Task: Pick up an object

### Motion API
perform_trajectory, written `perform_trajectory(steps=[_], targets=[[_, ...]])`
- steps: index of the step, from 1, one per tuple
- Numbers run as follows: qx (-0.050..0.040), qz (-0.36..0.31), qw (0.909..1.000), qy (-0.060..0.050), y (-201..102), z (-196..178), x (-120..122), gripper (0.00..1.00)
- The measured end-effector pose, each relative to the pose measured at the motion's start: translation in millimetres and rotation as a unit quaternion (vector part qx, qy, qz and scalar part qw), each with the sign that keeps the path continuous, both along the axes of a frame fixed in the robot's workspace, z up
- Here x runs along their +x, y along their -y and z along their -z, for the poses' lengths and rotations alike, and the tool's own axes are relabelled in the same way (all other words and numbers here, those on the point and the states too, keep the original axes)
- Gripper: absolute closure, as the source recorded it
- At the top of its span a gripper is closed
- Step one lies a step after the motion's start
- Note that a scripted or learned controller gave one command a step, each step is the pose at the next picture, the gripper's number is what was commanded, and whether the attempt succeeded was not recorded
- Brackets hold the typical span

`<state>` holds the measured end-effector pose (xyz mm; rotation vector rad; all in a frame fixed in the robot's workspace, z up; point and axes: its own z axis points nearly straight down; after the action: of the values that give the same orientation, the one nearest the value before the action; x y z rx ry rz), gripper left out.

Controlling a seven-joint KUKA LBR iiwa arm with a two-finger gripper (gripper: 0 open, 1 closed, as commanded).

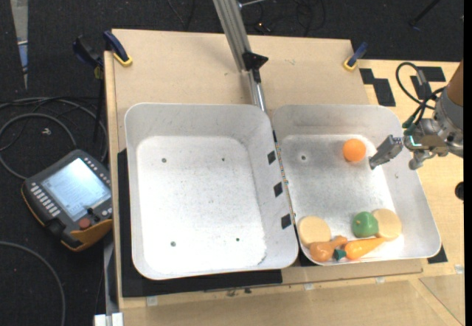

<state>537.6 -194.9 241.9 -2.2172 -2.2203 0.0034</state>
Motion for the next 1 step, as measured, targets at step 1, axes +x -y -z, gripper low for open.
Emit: perform_trajectory(steps=[1], targets=[[-0.0007, 0.000, 1.0000, 0.002, -0.1, -2.3, 0.9, 0.00]])
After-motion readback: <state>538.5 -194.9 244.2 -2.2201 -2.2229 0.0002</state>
